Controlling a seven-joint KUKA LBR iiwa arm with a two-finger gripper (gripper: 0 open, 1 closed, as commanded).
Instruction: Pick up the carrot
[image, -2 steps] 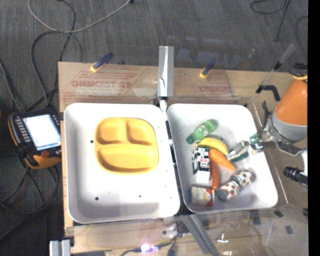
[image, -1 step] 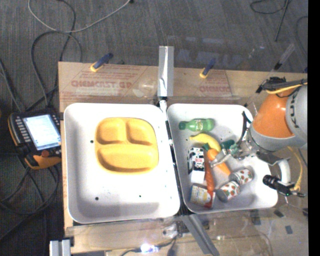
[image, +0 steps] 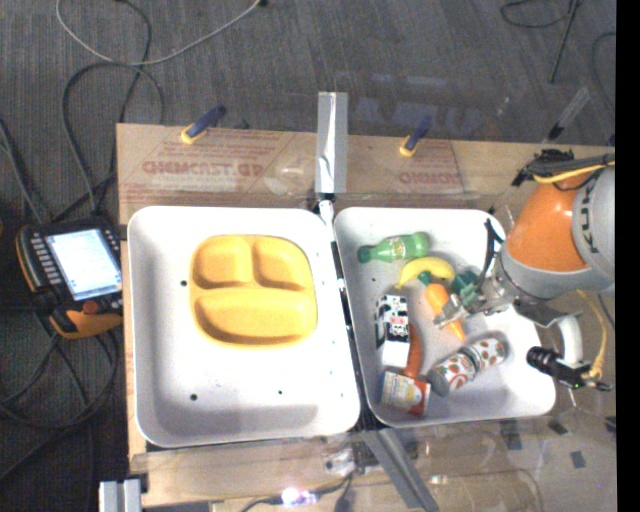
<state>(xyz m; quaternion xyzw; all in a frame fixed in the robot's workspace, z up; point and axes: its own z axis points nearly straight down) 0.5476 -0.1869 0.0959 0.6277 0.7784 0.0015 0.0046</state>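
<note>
The carrot (image: 438, 301) lies just beside the fingers (image: 468, 296); whether they grip it I cannot tell.

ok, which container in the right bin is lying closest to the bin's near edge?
The red-and-white carton, at the bin's front-left; the can and green bottle lie further back.
</note>
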